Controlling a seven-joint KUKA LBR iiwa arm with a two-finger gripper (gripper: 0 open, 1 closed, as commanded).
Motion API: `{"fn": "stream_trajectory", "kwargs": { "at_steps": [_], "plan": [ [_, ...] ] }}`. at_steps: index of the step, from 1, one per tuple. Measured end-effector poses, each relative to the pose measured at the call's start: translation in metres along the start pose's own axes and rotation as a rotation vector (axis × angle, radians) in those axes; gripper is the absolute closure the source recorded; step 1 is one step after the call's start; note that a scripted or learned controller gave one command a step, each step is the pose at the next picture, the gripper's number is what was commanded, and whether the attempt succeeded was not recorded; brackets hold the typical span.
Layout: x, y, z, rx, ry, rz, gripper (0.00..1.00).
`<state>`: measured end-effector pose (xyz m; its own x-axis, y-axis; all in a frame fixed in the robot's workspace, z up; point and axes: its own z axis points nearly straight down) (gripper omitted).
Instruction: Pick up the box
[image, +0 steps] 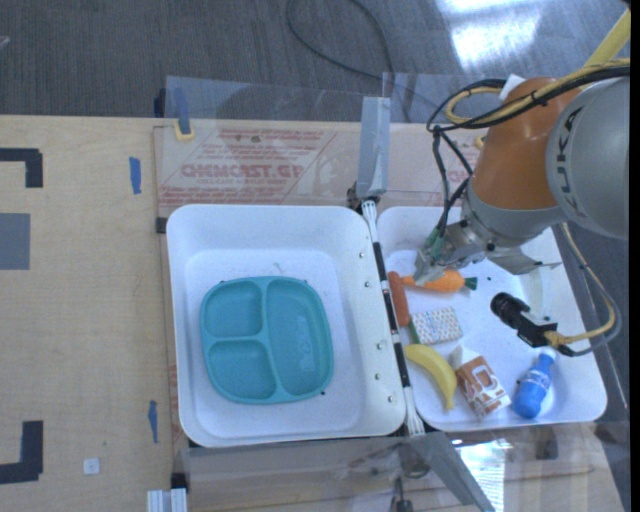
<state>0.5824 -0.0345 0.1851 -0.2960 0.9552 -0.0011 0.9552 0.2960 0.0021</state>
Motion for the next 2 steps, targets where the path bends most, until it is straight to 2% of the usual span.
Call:
{"fn": "stream_trajectory", "kwargs": {
  "at_steps": [1, 2],
  "plan": [
    [0.000, 0.000, 0.000, 0.001, 0.000, 0.000, 0.00],
    [-0.022, -0.078, 0.001, 0.003, 0.001, 0.076, 0.00]
  ]
}}
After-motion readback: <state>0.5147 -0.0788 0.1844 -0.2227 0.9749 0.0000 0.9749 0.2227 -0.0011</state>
